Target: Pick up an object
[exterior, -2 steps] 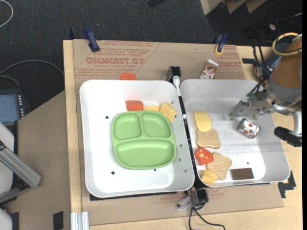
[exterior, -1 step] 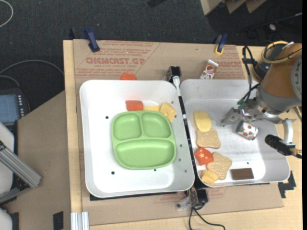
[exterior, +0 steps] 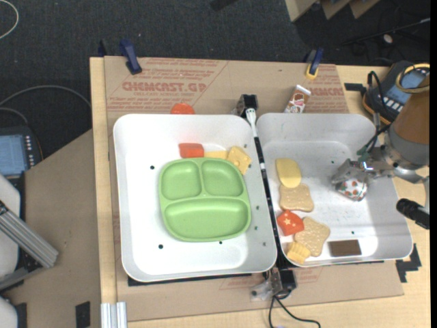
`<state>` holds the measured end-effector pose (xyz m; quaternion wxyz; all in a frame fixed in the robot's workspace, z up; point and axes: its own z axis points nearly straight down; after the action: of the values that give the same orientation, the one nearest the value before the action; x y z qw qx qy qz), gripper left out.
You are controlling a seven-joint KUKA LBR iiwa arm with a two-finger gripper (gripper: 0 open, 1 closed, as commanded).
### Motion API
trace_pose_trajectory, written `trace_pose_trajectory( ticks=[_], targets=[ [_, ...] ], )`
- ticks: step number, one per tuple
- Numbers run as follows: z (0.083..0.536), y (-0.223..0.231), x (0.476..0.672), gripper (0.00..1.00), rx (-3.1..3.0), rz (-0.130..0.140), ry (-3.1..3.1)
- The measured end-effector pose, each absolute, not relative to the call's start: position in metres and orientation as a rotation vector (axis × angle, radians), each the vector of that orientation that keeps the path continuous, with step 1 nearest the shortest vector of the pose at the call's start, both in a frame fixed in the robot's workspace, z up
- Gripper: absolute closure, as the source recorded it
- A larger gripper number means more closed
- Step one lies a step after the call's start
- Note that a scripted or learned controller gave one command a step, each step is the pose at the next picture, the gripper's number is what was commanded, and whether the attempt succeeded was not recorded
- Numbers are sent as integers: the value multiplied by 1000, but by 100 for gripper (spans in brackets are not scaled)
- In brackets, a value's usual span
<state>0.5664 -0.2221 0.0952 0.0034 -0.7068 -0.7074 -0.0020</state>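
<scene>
My gripper reaches in from the right over the right bin, low above its floor. A small white object with red and green spots lies right under its tip, touching or nearly so. To the left in the same bin lie a yellow oval piece, a tan biscuit, a red piece with a yellow star, a tan toast shape, a yellow corn piece and a brown bar.
The left bin holds a green divided plate, an orange block and yellow cheese pieces. A small carton and an orange disc lie on the cardboard behind the bins. Blue clamps hold its far edge.
</scene>
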Motion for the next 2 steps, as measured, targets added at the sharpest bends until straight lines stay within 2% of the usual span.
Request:
trace_pose_trajectory(
  ticks=[1,2],
  targets=[
    [105,-222,567,100,-2218,-4,-2223],
    [105,-221,567,0,-2216,-4,-2221]
  ],
)
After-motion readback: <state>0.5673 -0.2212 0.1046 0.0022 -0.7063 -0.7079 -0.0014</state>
